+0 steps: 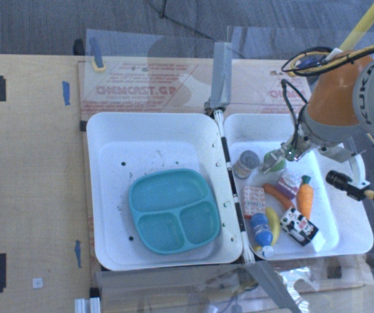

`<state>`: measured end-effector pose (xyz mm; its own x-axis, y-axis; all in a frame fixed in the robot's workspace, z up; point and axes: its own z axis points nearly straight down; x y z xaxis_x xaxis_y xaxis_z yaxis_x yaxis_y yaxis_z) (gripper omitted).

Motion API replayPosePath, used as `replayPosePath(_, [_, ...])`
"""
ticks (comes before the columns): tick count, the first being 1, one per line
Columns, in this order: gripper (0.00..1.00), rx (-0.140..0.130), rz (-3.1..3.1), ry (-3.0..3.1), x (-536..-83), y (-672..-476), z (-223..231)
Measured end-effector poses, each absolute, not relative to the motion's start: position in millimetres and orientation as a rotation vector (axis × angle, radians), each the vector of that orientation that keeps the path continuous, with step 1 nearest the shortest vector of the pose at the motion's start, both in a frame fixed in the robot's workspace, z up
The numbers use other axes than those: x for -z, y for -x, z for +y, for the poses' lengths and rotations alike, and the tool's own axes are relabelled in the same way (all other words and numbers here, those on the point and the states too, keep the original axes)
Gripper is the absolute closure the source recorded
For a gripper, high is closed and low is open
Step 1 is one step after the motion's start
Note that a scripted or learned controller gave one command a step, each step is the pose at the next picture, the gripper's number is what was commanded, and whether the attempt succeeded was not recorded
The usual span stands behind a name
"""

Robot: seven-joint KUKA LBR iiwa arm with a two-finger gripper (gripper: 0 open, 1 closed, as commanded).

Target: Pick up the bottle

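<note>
A small blue bottle (260, 229) with a white cap lies along the left wall of the right bin (353, 237), near its front corner. A yellow banana (273, 225) rests against its right side. My gripper (290, 152) hangs over the back half of that bin, well behind the bottle. It is just to the right of a clear, greenish object (273, 162). The grey arm with its orange band (335, 96) reaches in from the right and hides part of the bin's back right.
The right bin also holds a grey can (245, 163), a patterned packet (253, 200), a red item (279, 192), a carrot (305, 199) and a black-and-white box (299, 226). A teal divided plate (174, 209) lies in the left bin (109, 175).
</note>
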<state>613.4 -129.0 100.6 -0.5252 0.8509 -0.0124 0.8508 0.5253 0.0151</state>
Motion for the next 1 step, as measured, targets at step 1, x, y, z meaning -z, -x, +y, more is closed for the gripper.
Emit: replayPosePath(1, [1.00,-0.002,2.624,-1.722,-227.3,-620.0,-74.9])
